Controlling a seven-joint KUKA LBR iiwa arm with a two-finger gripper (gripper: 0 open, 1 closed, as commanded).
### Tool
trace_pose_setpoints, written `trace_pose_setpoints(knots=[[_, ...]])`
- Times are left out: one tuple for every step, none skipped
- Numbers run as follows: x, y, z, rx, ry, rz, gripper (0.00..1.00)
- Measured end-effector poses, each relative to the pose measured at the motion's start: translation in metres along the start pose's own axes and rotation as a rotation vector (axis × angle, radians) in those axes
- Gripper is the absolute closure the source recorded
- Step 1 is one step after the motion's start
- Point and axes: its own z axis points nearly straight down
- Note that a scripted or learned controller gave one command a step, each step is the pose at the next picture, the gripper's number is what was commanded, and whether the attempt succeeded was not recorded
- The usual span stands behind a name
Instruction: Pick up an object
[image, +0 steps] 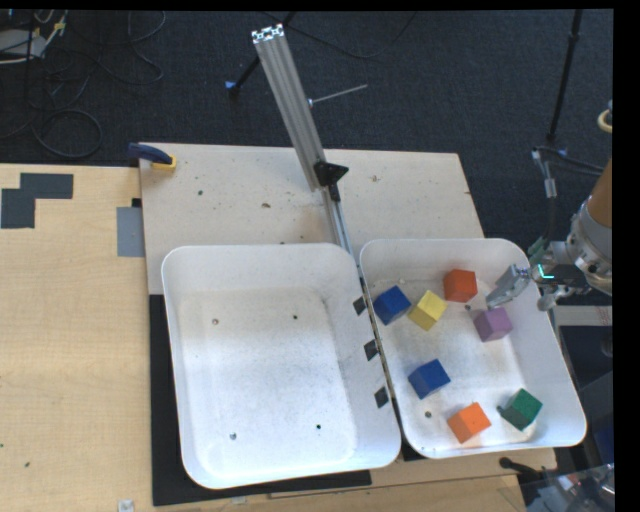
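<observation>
- The gripper (512, 285) reached in over the upper right part of the right bin (562, 372), its fingers angled down and to the left.
- Whether those fingers were wide or narrow could not be told; nothing showed between them.
- A purple block (492, 323) lay just below the gripper, close to its tip; contact could not be judged. It sat slightly turned, its edges not square with the bin wall.
- An orange block (460, 284) sat just to the left of the gripper, apart from it.
- A yellow block (428, 309) lay further left, touching or nearly touching a blue block (391, 303) beside the bin's left wall; both were turned cornerwise.
- A second blue block (429, 377) lay below and left of the gripper, well apart from it.
- A second orange block (468, 421) and a green block (521, 408) sat near the bin's lower edge, well below the gripper.
- All were roughly cube-shaped, so none showed a clear long axis.
- No writing or label could be read on any block.
- The left bin (180, 300) lay well to the left of the gripper.
</observation>
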Motion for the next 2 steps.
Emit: trace_pose_setpoints(knots=[[0.000,0.001,-0.002,-0.004,-0.001,0.001,0.00],[0.002,-0.003,0.062,0.003,0.001,0.001,0.00]])
